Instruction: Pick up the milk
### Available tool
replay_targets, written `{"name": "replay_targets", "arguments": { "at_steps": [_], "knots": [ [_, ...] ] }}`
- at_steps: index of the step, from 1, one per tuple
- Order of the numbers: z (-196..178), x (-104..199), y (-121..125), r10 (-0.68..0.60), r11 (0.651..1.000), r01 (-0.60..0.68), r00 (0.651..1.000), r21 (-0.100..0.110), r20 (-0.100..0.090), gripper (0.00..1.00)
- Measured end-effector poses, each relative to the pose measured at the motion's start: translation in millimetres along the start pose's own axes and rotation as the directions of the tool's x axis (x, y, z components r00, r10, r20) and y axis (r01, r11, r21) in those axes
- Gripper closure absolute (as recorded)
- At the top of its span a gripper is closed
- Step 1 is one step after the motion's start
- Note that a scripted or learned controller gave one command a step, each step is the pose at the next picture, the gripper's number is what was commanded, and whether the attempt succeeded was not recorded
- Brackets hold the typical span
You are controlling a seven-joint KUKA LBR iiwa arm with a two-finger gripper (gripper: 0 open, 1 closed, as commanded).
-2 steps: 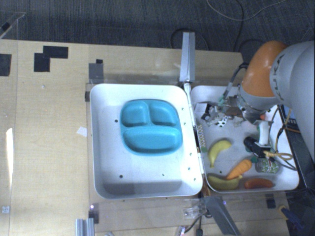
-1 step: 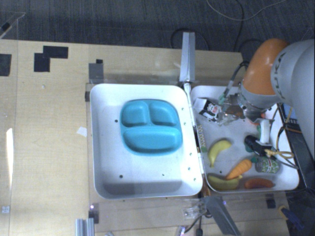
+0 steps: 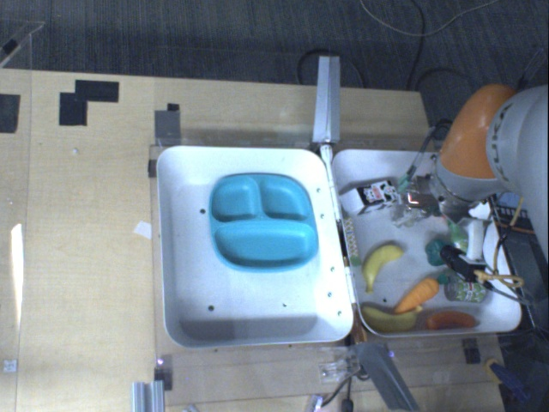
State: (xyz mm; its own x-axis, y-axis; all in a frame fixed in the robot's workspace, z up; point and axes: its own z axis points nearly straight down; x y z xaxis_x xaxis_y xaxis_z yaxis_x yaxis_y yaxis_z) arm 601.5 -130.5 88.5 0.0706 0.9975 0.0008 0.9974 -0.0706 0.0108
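From the camera view you look down on a pale wooden table point(image 3: 77, 256) with black tape marks near its far left, and beyond it a dark ribbed carpet point(image 3: 214, 11) where a thin cable point(image 3: 412, 15) loops. Two shallow white bins with rounded corners sit side by side, joined by a metal bracket point(image 3: 327, 101).

The left bin point(image 3: 184, 316) is smooth matte plastic and carries a glossy blue divided plate point(image 3: 262, 221) with three compartments.

In the right bin point(image 3: 506, 320) you will find the milk point(image 3: 367, 196), a small white carton with a dark printed label, lying near the far left corner. Nearer you lie a yellow banana point(image 3: 380, 263), an orange carrot point(image 3: 418, 293), a second yellowish piece of fruit point(image 3: 388, 318) at the front wall and a red item point(image 3: 450, 320) beside it. A teal object point(image 3: 446, 251) rests toward the right.

The grey arm point(image 3: 523, 144) with its rounded orange band point(image 3: 476, 140) hangs over the bin's far right. The gripper point(image 3: 413, 202) sits just right of the milk, apart from it; you cannot tell how wide it stands.
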Motion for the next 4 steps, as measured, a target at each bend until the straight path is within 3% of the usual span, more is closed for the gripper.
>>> {"name": "replay_targets", "arguments": {
  "at_steps": [1,2,3,4],
  "knots": [
    [0,-2,0,0.002,1.0,-0.002,1.0,-0.002,0.003,0.0],
    [1,29,50,0.02,0.998,-0.021,1.0,0.063,0.017,0.0],
    [-6,33,51,0.014,0.998,-0.015,1.0,0.066,0.012,1.0],
    [-83,-25,53,-0.132,0.991,0.132,0.991,0.007,0.001,1.0]
  ]
}}
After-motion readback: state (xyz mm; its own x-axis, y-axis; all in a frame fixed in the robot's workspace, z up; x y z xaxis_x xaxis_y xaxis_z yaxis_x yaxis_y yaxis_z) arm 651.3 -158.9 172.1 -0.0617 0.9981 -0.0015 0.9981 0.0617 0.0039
